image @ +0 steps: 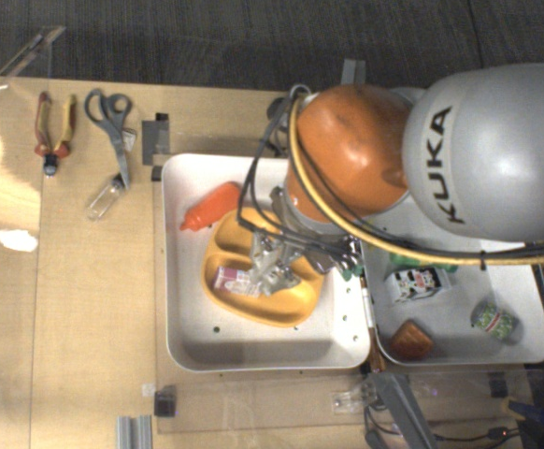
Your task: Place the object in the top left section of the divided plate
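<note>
Pincer [270, 267] low over the yellow divided plate [295, 305], a small pinkish object [228, 277] just to its left.

Arm [459, 166] reaches in from the right and hangs over the left bin [183, 344], presumably so the pincer can work straight down into the plate's sections; whether the pincer is wide or narrow I cannot tell, its metal parts blur together. The pinkish object lies inside the plate, in a section left of the pincer, and seems to rest on the plate floor rather than in any grip. An orange carrot-like piece [211, 206] lies up and left of the pincer, touching the plate's rim. Across the divider to the pincer's right, the other bin [534, 349] holds a small carton [414, 282], a brown lump [410, 338] and a green-patterned item [494, 320], likely spare things awaiting their turn.
</note>
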Robot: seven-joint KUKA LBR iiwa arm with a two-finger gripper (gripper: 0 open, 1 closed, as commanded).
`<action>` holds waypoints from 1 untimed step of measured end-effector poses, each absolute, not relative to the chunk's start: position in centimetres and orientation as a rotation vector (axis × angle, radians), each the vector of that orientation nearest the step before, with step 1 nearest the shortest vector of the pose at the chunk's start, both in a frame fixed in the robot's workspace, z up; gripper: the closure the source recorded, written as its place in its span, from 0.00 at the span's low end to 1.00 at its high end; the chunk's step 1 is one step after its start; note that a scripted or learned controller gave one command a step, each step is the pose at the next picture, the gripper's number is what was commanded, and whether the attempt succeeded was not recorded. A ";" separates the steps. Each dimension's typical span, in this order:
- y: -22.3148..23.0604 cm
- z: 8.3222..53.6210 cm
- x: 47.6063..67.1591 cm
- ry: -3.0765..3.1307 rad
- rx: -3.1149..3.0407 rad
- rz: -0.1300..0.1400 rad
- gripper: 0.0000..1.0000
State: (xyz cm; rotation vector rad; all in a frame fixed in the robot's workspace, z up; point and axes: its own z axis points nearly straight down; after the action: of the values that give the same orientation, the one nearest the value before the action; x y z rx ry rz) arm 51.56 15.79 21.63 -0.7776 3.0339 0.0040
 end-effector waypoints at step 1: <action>15.8 21.6 51.6 3.034 -0.777 0.004 0.00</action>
State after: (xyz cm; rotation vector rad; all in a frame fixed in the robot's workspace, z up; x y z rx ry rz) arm 51.56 15.78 21.63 -0.7769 3.0340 0.0041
